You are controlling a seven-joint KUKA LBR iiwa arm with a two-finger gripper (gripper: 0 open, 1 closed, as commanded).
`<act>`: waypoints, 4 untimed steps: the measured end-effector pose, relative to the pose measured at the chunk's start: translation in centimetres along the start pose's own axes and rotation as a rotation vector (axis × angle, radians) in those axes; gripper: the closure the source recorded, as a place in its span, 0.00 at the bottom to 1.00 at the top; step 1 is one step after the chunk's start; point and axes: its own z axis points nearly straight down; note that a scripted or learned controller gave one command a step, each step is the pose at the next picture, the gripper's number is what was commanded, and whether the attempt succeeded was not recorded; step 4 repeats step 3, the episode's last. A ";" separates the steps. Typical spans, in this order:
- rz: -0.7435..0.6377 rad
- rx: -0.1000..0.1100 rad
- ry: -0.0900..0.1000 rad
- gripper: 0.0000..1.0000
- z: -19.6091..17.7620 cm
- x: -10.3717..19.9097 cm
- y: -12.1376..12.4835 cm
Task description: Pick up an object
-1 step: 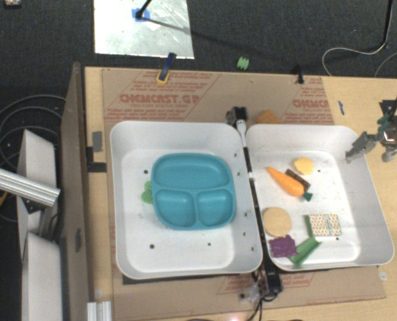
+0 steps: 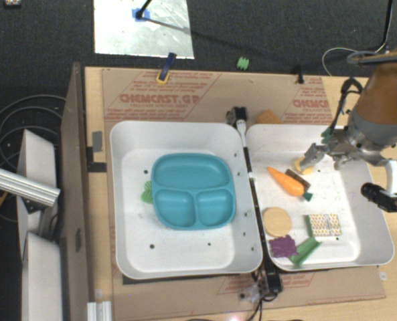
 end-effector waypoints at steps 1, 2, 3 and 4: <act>0.005 -0.008 -0.004 0.00 6.9 1.6 -1.1; 0.006 -0.011 -0.004 1.00 5.9 1.5 -1.1; -0.005 -0.015 -0.001 1.00 -2.4 11.1 0.0; -0.005 -0.015 -0.001 1.00 -2.4 11.1 0.0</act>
